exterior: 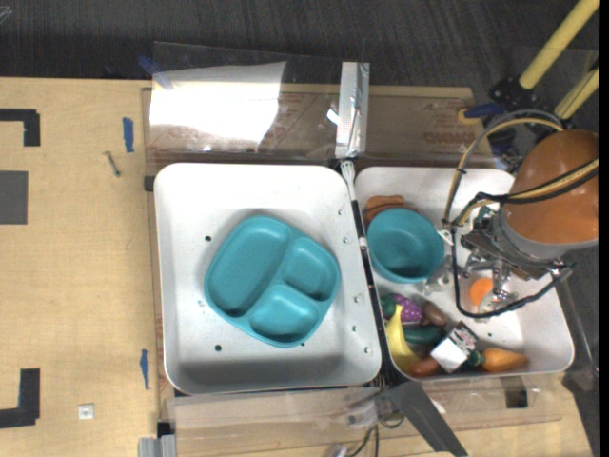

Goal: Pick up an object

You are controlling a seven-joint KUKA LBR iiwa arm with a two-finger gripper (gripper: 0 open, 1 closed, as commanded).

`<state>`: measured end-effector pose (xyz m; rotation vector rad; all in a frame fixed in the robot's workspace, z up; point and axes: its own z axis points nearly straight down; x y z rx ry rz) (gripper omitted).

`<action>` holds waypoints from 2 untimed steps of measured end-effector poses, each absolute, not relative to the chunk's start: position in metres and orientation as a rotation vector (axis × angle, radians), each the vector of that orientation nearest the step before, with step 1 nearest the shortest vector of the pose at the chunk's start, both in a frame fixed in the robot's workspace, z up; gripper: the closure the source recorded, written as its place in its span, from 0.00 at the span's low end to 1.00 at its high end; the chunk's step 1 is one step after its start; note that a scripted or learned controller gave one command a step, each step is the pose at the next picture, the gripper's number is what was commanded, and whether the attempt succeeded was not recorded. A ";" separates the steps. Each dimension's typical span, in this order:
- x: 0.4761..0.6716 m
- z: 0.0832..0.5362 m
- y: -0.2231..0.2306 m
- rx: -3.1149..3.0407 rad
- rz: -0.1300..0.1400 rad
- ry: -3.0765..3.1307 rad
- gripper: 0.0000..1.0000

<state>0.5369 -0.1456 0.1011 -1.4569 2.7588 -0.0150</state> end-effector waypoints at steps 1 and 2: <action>0.540 0.112 -0.143 -1.456 -0.020 2.750 1.00; 0.524 0.089 -0.163 -2.004 -0.010 2.404 1.00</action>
